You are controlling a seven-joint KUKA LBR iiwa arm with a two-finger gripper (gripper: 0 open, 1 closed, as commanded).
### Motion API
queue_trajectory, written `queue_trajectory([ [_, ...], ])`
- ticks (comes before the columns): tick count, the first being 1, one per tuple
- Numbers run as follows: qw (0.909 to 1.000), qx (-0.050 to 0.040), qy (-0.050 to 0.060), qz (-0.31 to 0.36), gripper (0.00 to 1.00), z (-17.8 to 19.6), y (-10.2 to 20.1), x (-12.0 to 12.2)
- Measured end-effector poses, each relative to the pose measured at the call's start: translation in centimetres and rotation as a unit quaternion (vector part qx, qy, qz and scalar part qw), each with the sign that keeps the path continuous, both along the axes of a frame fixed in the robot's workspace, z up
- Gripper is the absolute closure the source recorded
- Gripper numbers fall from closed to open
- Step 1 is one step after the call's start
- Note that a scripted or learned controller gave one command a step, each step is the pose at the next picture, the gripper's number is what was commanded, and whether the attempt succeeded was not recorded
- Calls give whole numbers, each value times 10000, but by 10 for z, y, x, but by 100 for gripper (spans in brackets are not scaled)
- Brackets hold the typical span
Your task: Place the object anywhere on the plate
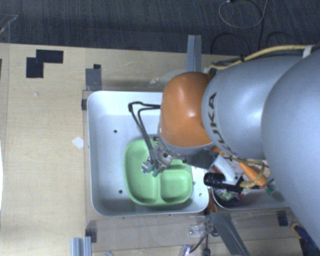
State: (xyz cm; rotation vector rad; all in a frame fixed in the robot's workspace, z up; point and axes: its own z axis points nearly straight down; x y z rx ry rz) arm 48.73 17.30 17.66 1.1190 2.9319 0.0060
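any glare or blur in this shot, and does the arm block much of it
Camera view: soft even light, no hard glare on the white bin; a pale reflection streak lies on the bench at far left; the arm's orange band and grey body are large, close and slightly soft, covering most of the right bin; the gripper over the green plate looks small and a bit blurred.

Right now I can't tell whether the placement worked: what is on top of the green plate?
The gripper sits over the green plate, whose sections look bare where visible. The arm covers the plate's upper right, so anything lying there is hidden.
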Motion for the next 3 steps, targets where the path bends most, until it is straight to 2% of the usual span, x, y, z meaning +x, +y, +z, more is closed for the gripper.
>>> queue_trajectory([
  [1, 10000, 0, -13, -12, 100, 56, -46, 1],
  [2, 9998, -5, -1, 218, 100, 39, -48, 0],
  [3, 9997, 4, -28, 236, 100, 50, -47, 2],
])
